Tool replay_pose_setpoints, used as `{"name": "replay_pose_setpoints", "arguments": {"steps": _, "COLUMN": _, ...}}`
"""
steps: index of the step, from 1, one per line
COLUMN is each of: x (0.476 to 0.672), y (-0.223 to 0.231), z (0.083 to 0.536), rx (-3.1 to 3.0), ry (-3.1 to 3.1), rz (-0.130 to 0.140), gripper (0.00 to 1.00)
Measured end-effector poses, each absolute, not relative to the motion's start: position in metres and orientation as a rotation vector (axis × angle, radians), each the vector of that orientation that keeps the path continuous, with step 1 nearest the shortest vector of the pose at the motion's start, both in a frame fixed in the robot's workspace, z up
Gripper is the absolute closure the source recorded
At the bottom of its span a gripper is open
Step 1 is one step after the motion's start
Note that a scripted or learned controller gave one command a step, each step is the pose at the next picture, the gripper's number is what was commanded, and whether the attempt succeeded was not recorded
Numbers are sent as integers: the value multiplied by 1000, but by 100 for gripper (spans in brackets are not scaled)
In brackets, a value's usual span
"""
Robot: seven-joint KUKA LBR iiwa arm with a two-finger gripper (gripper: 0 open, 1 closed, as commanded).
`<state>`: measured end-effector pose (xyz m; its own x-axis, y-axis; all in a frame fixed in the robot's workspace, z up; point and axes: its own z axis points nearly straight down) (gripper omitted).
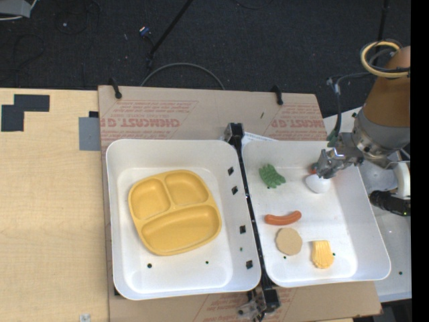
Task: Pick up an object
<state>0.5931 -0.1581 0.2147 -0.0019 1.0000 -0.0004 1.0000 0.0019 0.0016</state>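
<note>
Nearest the camera in the right bin (375, 247) sit a yellow corn piece (322, 254) and a round tan cookie-looking disc (289, 241), just beside each other. A bit further back is one orange-red hot dog (283, 217), then one green leafy thing (271, 176), and near the far right side one small white object (318, 183). So that's five loose items, one of each. The left bin (120, 180) has one yellow divided tray (175, 211) with three compartments.

The gripper (326, 168) is right over the white object, touching it or just above it, which looks like the pick target. Honestly I can't tell how wide the fingers are or whether they've got anything, since it's all a grey blur at that spot.

What could go wrong: the white piece looks small and rounded, so if the fingers come in off-center it could squirt out sideways and roll toward the bin wall. It's also white on white, easy to misjudge.
</note>
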Motion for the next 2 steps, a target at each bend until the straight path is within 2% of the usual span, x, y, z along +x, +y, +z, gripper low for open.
{"name": "replay_pose_setpoints", "arguments": {"steps": 2, "x": 561, "y": -57, "z": 236, "rx": 2221, "ry": 2229, "rz": -3, "gripper": 100}}
